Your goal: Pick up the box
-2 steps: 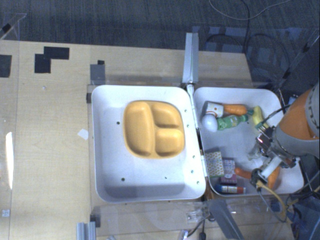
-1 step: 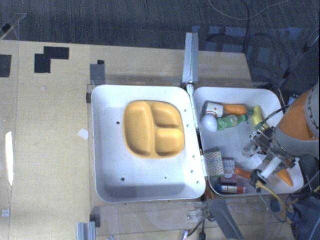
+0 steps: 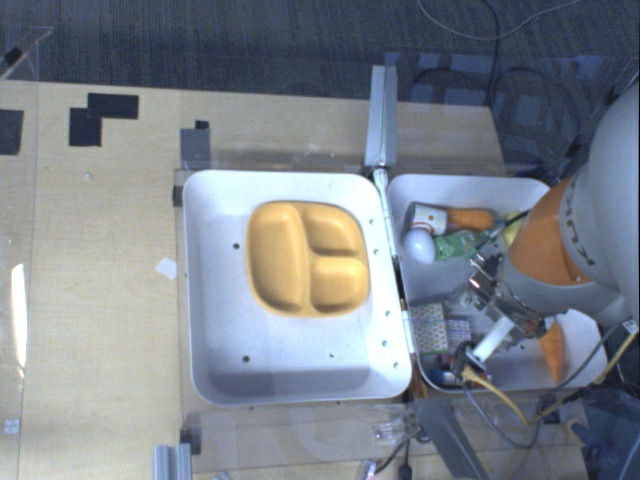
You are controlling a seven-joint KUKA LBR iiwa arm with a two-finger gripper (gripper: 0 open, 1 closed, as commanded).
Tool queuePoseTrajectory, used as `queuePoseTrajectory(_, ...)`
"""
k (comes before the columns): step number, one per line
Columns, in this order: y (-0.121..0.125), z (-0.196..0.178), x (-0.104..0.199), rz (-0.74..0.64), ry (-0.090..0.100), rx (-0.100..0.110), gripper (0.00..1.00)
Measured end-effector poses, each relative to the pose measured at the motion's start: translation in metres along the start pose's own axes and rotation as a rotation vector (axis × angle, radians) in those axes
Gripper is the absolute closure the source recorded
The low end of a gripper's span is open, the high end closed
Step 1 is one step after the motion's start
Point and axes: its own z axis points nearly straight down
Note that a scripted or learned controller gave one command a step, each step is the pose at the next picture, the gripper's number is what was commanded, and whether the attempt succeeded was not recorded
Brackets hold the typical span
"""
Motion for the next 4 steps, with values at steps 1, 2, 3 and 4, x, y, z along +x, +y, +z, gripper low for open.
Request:
queuePoseTrajectory(1,0.002,-0.012,0.003,-0.007,0.006,-0.005,1.00)
queuePoseTrajectory(2,0.015,-0.001,-0.014,0.398,0.003,0.006,1.00)
queuePoseTrajectory(3,0.028,-0.094,0.080,0.528,-0.010,0.010,1.00)
queuePoseTrajectory(4,0.028,-0.094,0.079,0.527,-0.011,0.011,0.00)
